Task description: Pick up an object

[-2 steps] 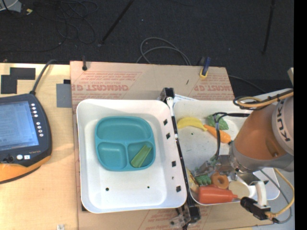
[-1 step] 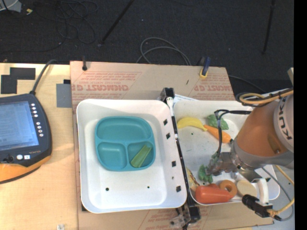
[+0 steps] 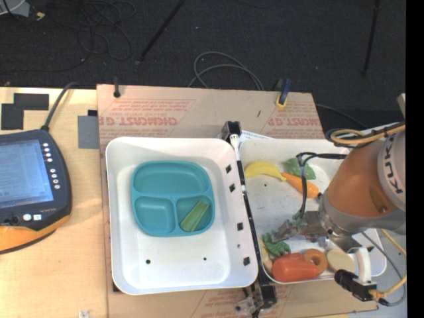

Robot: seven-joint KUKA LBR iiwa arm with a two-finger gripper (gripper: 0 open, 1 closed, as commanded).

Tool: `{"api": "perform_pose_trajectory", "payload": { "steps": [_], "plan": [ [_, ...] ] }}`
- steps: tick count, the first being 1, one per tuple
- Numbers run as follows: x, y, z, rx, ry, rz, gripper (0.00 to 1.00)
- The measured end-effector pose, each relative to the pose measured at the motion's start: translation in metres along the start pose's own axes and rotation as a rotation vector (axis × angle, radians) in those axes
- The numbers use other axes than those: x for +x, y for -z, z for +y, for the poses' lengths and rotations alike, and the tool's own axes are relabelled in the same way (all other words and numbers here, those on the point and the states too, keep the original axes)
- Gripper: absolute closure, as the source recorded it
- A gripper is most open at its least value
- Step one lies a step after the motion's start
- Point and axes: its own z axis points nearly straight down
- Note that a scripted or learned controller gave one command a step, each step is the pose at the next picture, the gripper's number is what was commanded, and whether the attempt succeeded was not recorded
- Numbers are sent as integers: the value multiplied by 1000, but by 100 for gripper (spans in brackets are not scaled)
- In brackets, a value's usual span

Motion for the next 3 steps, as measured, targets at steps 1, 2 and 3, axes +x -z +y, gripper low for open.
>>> {"api": "perform_pose_trajectory", "payload": {
  "steps": [1,2,3],
  "plan": [
    [99,91,-2,2,16,3,0],
    [117,86,-3,9,7,1,0],
    [20,61,15,9,0,-1,0]
  ]
}}
